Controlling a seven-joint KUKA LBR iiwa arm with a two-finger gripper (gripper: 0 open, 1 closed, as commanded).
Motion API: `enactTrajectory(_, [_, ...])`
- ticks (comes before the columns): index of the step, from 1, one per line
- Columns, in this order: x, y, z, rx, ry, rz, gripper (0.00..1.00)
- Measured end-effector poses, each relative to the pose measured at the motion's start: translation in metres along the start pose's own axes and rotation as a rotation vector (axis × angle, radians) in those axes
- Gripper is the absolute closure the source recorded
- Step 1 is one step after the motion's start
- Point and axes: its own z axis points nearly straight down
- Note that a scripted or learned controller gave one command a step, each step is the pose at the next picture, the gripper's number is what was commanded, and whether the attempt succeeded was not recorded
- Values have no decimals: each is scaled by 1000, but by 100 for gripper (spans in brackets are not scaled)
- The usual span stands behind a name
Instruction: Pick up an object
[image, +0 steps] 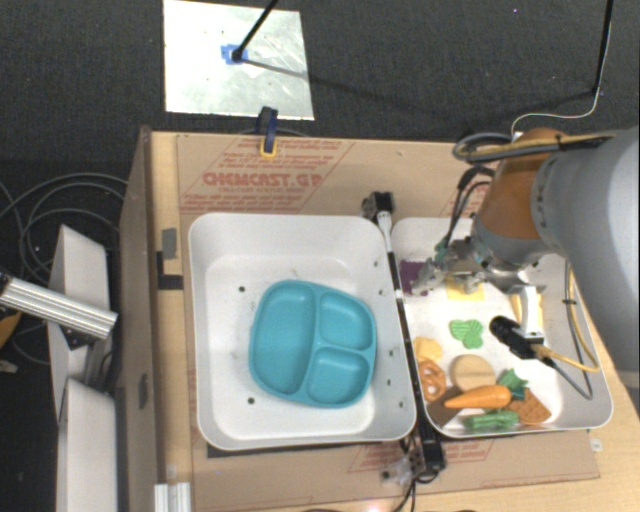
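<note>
Arm bent low over right bin, jaws near yellow piece, state impossible to tell.

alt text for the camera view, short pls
A grey robot arm reaches from the right over the right white bin of toy food, including a carrot and a pretzel. The left white bin holds a blue divided plate.

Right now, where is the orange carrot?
The carrot lies near the front edge of the right bin, just below the round bun and above the green beans.
</note>
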Motion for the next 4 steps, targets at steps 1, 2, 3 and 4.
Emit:
enactTrajectory(1, [-20, -51, 1, 13, 1, 11, 0])
enactTrajectory(2, [-20, 59, 0, -3, -1, 2, 0])
enactTrajectory(3, [-49, -14, 1, 13, 1, 13, 0])
enactTrajectory(4, [-34, -71, 1, 14, 2, 10, 0])
